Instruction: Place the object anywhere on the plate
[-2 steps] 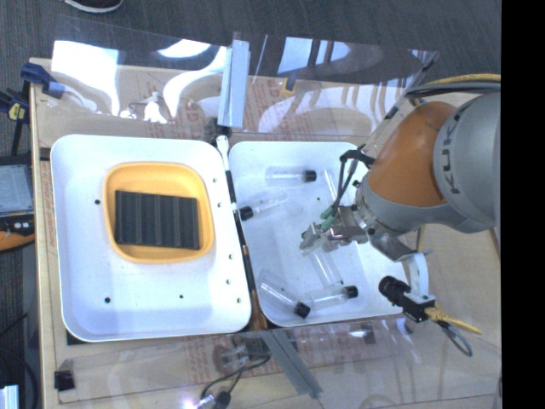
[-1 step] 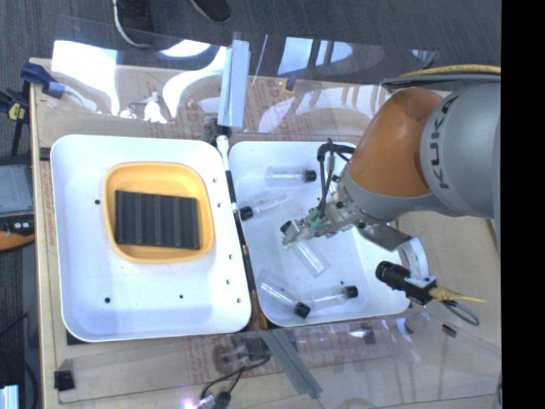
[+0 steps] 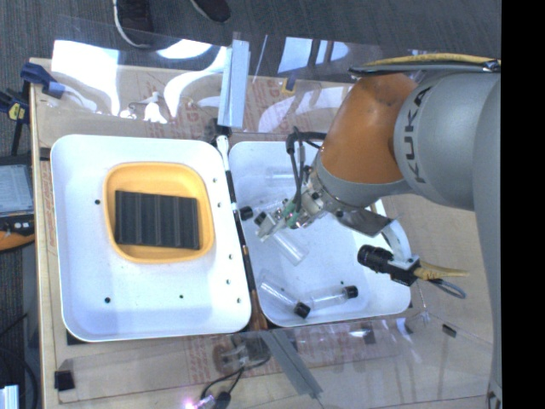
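Bench with two shallow white bins, seen from above at a slant. The left bin [image 3: 77,296] is a smooth, round-cornered plastic tray. In its upper half lies the plate [image 3: 128,181], a glossy yellow-orange rounded rectangle with a raised rim. A dark, ribbed rectangular panel [image 3: 157,220] covers the plate's centre.

The right bin [image 3: 375,301] holds the task's things, several slim transparent tubes. All lie flat on the bin floor, well apart from the plate.
- One capped tube [image 3: 328,296] lies near the bin's lower edge, its black cap pointing right.
- A second tube [image 3: 281,298] lies at the lower left corner, with its black cap at the lower end.
- A third tube [image 3: 289,248], nearly colourless, lies near the middle of the bin.
- We make out what may be a fourth tube [image 3: 277,177] towards the upper edge, though glare on the white floor leaves this uncertain.

The grey arm, with its matte orange band [image 3: 366,135], reaches in from the right. The gripper [image 3: 279,219] hangs low over the left-centre of the right bin, close to the wall that divides the bins. Its metal tip is small and cluttered here. We cannot tell whether it stands wide or closed, or whether anything sits in it.
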You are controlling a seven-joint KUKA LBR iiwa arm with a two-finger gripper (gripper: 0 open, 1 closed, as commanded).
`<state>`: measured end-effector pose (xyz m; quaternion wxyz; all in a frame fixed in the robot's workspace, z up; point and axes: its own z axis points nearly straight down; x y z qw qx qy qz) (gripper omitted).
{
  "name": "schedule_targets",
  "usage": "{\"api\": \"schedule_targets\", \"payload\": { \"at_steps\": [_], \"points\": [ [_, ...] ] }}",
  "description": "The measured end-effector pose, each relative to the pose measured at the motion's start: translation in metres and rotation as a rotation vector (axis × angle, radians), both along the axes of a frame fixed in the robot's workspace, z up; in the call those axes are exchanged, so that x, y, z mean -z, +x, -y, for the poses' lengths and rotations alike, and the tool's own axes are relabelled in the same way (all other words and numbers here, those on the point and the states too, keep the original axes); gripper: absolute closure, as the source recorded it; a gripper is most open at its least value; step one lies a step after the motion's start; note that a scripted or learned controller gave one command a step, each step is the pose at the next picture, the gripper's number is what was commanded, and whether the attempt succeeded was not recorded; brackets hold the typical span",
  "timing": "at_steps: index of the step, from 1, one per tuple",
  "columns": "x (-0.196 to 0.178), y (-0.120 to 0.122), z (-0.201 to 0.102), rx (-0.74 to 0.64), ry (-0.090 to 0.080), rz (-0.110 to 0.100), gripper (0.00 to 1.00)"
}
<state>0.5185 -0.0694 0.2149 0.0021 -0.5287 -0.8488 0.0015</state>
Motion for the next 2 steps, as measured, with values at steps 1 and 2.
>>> {"api": "schedule_targets", "payload": {
  "at_steps": [1, 2],
  "points": [
    [0.0119, 0.0425, -0.0461, -0.273, 0.001, 0.004, 1.0],
    [0.0117, 0.0426, -0.0458, -0.272, 0.0, 0.004, 0.0]
  ]
}}
